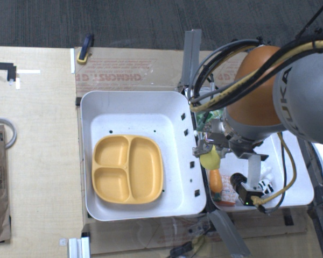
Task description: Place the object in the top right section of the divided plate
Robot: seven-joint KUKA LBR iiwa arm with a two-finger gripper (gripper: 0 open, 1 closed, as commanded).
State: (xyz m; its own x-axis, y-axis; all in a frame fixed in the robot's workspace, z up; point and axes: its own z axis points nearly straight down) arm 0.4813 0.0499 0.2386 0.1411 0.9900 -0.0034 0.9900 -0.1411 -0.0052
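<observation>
The end effector [210,144], its grip state indeterminable, sits over the right bin [299,195] beside a yellow object [209,159], well apart from the divided plate [128,169] in the left bin [134,109]; a weak grasp risks dropping it in transit.

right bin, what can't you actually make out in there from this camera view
- Right bin: the arm covers most of its floor.
- Gripper: buried under the wrist and cables, so its state is unreadable.
- Yellow object: partly hidden by the arm; whether it is held or just lying there is unclear.
- Orange object: too small to identify.
- Divided plate in the left bin is fully visible.
</observation>
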